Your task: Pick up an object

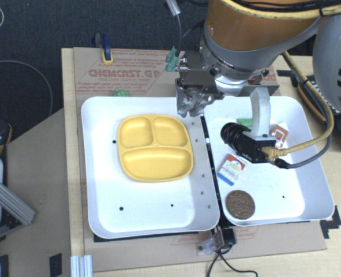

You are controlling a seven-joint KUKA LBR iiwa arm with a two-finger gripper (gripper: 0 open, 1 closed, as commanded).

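Observation:
A yellow plate with three compartments (155,148) lies flat in the left bin (101,183). My gripper (190,107) hangs over the far end of the divide between the two bins, just beyond the plate's far right corner. In the right bin (297,195) lie a small white, blue and red packet (231,169), a brown round disc (240,204) near the front edge, a green object (245,122) partly hidden behind the robot, and a small white and orange packet (280,134).
A cardboard sheet with red lettering (124,71) lies beneath and behind the bins, with a blue and yellow clamp (106,48) at its far edge. A small green scrap (121,93) rests just beyond the left bin. Dark carpet surrounds the bench.

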